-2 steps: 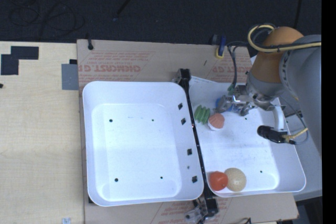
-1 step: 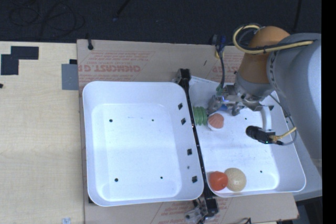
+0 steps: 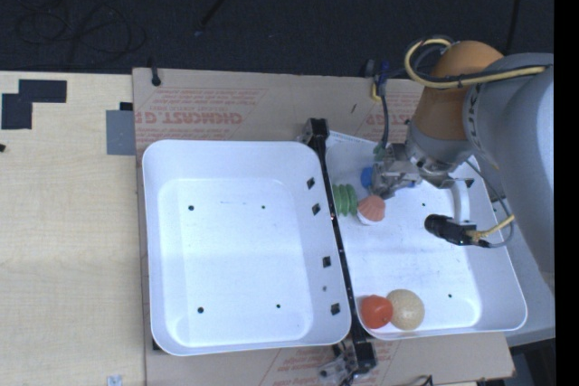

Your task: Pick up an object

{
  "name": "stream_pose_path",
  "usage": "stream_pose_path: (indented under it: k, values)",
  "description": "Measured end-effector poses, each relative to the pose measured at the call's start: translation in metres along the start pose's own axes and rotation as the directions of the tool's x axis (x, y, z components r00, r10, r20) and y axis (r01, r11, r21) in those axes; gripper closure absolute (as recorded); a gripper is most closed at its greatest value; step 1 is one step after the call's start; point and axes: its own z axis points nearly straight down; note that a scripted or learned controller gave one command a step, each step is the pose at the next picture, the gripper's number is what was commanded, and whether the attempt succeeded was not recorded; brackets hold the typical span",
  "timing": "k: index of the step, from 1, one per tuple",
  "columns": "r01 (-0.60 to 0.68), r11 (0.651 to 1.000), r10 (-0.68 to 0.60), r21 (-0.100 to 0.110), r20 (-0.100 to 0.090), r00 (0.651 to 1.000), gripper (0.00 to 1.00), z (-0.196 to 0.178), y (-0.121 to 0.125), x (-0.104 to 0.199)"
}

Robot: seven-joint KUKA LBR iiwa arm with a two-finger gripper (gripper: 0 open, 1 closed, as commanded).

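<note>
Two balls lay nearest in the right bin point(image 3: 425, 271), touching each other against its near wall: an orange-red ball point(image 3: 375, 311) on the side of the divider and a cream ball point(image 3: 406, 308) just beside it. The left bin point(image 3: 235, 271) stood alongside, parted from the right one by a black strip point(image 3: 330, 226) running near to far. Both bins sat on a sheet of brown cardboard point(image 3: 226, 108), which lay on the pale wooden tabletop point(image 3: 63, 221).

Farther back in the right bin, near the strip, lay a salmon-pink object point(image 3: 372, 210), well apart from the two balls. A green ridged object point(image 3: 345, 199) lay just beside it, between it and the strip. A small blue object point(image 3: 366, 178) showed a little beyond the pink one.

The jaws hung directly over the pink object, their tips close to its far edge; whether they were spread, pressed together or pinching it could not be told. Behind them the grey arm point(image 3: 511, 131) rose toward the right, with its orange band point(image 3: 452, 90) above the wrist.
</note>
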Motion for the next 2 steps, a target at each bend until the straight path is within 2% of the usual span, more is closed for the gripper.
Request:
stream_pose_path:
  k: [1, 2]
  values:
    - [0.001, 1.0, -0.001, -0.004, -0.002, 1.0, 1.0, -0.0478, -0.0321, -0.0573]
    - [0.003, 1.0, -0.003, -0.003, -0.004, 1.0, 0.0, -0.0451, -0.0313, -0.0551]
